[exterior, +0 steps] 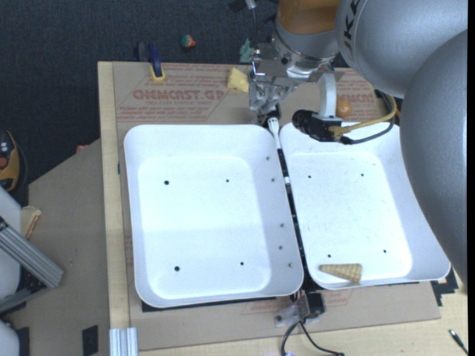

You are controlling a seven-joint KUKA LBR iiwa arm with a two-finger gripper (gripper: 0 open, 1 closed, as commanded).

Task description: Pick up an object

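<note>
The grey arm (415, 43) reached in from the right, its gripper (266, 110) poised above the far rim where the two bins met, its grip impossible to judge, while the tan wedge (342, 272) lay in the right bin's (371, 191) near edge.

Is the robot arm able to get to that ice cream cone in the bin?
Probably yes. The cone lies alone near the front edge of the right bin, with nothing on or beside it. The gripper is at the bins' far edge, so it must travel across.
</note>
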